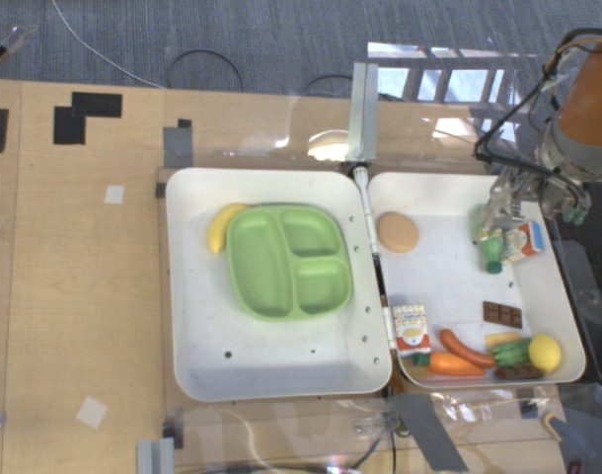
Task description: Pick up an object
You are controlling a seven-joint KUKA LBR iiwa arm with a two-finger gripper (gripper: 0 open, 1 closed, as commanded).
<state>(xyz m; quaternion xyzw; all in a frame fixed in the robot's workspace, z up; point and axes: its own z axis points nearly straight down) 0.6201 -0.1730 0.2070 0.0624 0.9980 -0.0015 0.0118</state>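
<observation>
My gripper (495,227) hangs over the upper right part of the right bin (449,275), reaching in from the right. Directly under its tip is a small green object (492,256), which touches or nearly touches it. A small red, white and blue carton (527,241) lies just to the right of the green object. Whether the green object is gripped is not visible from this angle.
The right bin also holds a tan round bun (398,232), a small juice carton (410,326), a carrot (454,364), a red sausage (466,348), a chocolate bar (502,314) and a lemon (545,353). In the left bin (197,354) are a green divided plate (286,262) and a banana (220,227).
</observation>
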